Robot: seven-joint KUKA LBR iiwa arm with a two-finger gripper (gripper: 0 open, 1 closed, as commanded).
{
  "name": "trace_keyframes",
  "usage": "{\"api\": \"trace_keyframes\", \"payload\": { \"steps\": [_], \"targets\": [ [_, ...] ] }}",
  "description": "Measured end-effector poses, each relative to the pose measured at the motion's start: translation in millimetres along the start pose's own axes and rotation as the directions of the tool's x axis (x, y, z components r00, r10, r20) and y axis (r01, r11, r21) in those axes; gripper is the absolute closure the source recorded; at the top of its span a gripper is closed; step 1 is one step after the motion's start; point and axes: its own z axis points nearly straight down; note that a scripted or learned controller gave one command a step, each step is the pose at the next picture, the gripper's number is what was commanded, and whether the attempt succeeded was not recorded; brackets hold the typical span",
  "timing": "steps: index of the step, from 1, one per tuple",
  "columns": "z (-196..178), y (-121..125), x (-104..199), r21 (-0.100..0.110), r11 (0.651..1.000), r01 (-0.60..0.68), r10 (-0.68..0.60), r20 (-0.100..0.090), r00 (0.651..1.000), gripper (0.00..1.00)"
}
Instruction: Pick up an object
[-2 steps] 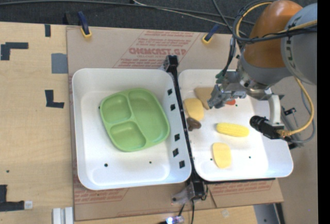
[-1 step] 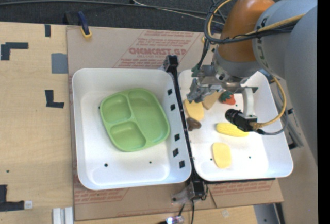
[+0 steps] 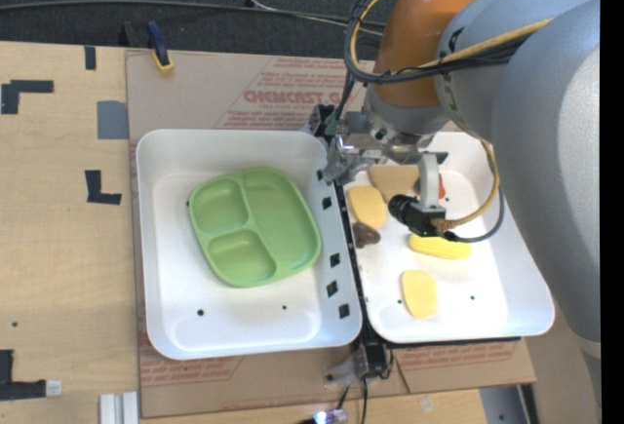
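Note:
My gripper (image 3: 380, 169) hangs under the orange band over the far left part of the right bin (image 3: 507, 315), close to the divider. Directly below it lie a tan piece (image 3: 395, 181) and a yellow block (image 3: 368, 207). A small brown object (image 3: 366, 235) rests just in front of the block. Farther right is a yellow banana-like piece (image 3: 439, 246), and a second yellow block (image 3: 420, 294) sits near the bin's front. A red and white item (image 3: 442, 187) peeks out beside the wrist. The arm hides the bin's far right.
The left bin (image 3: 166, 315) holds a green divided plate (image 3: 255, 225). Black clips (image 3: 334, 261) run along the rim between the two bins. Cables (image 3: 468, 217) loop from the wrist over the right bin. Cardboard (image 3: 273, 91) lies beneath both bins.

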Motion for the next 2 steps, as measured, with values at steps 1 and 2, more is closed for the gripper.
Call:
{"api": "trace_keyframes", "payload": {
  "steps": [1,2],
  "targets": [
    [5.6,30.8,44.2,-0.001,1.000,0.000,0.000,0.000,1.000,1.00],
    [5.2,29.7,41.3,0.001,1.000,-0.003,0.003,0.002,1.000,0.00]
  ]
}}
